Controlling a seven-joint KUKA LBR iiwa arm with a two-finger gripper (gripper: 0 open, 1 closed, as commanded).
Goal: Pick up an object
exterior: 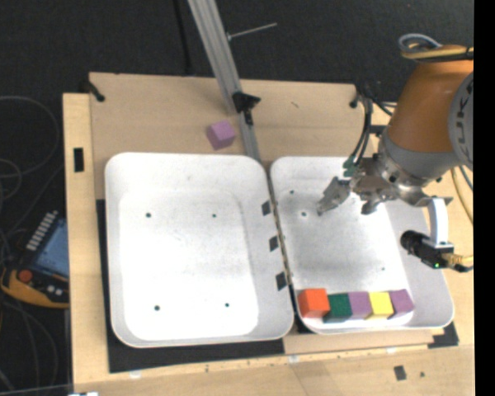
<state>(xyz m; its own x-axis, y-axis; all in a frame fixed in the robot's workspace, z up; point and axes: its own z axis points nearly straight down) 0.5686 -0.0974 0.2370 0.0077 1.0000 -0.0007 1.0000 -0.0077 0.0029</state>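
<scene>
Blocks (pixel 355 304) line right bin's (pixel 313 180) near edge.

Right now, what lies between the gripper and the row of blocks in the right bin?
In the camera view, only bare white bin floor separates the gripper from the row of blocks.

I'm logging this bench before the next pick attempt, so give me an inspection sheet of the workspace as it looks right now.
Surface: wooden bench bearing a left bin and a right bin, side by side.
Job's things: orange block, green block, purple block, yellow block and second purple block in a row along the right bin's near edge.
Clutter: stray purple block on the bench behind the left bin.
Grippers: gripper over the right bin's far part, holding nothing.
Cables: black cables on the floor, left.
Surroundings: metal pole; handheld pendant on the floor.
</scene>
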